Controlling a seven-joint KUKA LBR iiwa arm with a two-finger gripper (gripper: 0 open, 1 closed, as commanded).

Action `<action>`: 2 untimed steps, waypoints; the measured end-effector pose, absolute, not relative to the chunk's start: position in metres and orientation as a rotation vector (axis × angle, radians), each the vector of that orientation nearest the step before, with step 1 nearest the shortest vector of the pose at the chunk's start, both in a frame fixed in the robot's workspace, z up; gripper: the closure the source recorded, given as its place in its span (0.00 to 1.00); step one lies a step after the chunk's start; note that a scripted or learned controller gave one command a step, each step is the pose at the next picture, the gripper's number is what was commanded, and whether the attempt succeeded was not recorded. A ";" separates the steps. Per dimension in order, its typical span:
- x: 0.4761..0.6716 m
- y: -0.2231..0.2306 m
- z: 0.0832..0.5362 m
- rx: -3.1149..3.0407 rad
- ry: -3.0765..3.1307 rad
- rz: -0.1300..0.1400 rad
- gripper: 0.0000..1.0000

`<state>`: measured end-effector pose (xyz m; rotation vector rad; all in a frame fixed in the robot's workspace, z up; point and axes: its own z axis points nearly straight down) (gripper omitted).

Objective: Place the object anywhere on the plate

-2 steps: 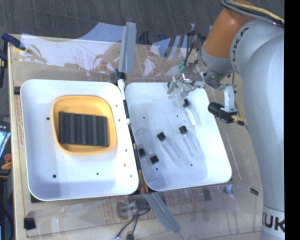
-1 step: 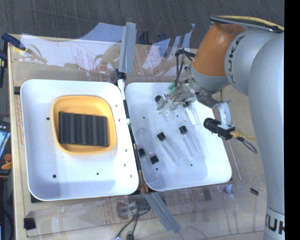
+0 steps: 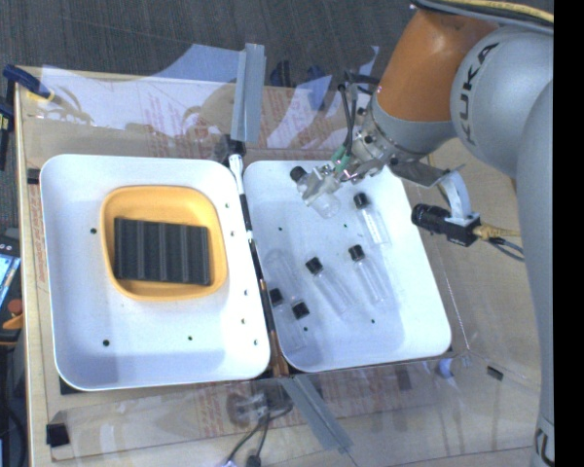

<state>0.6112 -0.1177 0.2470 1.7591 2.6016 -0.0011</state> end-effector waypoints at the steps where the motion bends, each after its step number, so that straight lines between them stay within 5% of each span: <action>1: 0.634 -0.091 0.210 1.477 2.777 -0.004 1.00; 2: 0.634 -0.091 0.211 1.477 2.776 -0.004 0.00</action>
